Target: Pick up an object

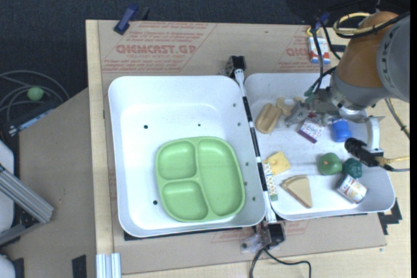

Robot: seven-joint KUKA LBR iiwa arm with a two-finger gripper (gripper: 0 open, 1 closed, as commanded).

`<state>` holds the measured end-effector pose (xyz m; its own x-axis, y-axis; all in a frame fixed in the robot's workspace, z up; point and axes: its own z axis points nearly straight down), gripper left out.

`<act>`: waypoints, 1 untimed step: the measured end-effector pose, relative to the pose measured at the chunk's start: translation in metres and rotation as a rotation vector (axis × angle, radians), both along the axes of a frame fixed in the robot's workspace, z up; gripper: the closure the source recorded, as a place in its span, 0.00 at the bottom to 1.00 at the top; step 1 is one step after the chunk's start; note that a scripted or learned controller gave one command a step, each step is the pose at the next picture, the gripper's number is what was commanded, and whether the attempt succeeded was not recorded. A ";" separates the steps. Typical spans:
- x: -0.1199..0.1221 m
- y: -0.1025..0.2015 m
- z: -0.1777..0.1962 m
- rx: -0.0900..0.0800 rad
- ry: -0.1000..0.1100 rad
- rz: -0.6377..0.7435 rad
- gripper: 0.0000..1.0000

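The end effector (301, 111) hovers over the right bin (384, 195), beside a bread roll (267, 118). Its grip state cannot be told. A green divided plate (198, 178) lies in the left bin (130, 140).

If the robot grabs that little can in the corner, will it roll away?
Probably. The can lies tipped on its round side in the right bin, so a nudge could roll it. It looks stiff, so it likely won't squash. Its smooth side may slip.

Robotics lab: bench (195, 42), white bins (130, 107), loose cables (19, 101), carpet floor.
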<state>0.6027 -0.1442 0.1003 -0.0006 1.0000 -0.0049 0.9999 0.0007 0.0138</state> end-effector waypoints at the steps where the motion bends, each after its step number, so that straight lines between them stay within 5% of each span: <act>1: 0.019 0.016 -0.010 -0.002 0.002 -0.001 0.00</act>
